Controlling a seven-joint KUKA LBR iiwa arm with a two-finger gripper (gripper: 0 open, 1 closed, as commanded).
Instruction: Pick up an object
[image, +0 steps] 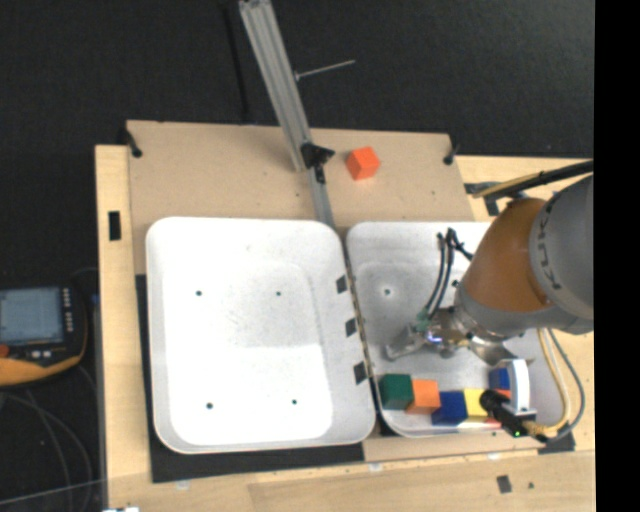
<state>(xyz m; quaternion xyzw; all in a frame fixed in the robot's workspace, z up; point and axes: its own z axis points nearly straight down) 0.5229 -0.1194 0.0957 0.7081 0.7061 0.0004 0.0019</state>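
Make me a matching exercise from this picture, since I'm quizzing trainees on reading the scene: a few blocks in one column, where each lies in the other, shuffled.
Things:
1. orange block outside the bins
2. green block
3. blue block
4. gripper

Places:
A. in the right bin, just right of the smaller orange block in the row
B. on the bare board behind the bins
C. above the right bin's floor, behind the row of blocks
D. left end of the row along the right bin's near edge

Pairs: 1-B, 2-D, 3-A, 4-C
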